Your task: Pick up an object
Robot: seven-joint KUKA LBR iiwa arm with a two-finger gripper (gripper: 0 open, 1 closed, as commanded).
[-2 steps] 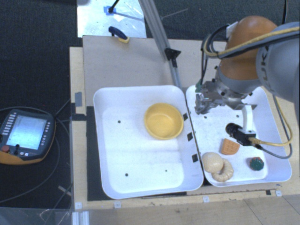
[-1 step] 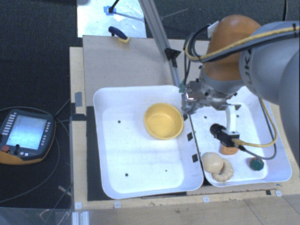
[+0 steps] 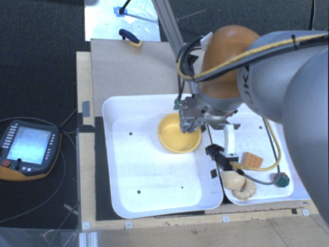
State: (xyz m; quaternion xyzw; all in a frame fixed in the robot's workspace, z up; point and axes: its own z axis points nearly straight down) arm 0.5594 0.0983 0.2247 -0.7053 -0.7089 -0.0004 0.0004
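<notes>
In the left bin [image 3: 128, 189], toward its two o'clock corner, the claw [image 3: 189, 121] sits down on the rim of a yellow bowl [image 3: 177, 138].

The bowl rests on the bin floor, its near rim meeting the claw at about one o'clock of the bowl; whether the claw is apart or clamped cannot be told from this slant. Nothing looks lifted yet, so I judge the pick barely begun: grip and raise remain. In the right bin [image 3: 267, 133], toward five o'clock, lie an orange cracker-like piece [image 3: 253, 160], a tan pastry-shaped toy [image 3: 241, 187] and a small green item [image 3: 281, 179], all untouched on the surface [image 3: 139, 71].
</notes>
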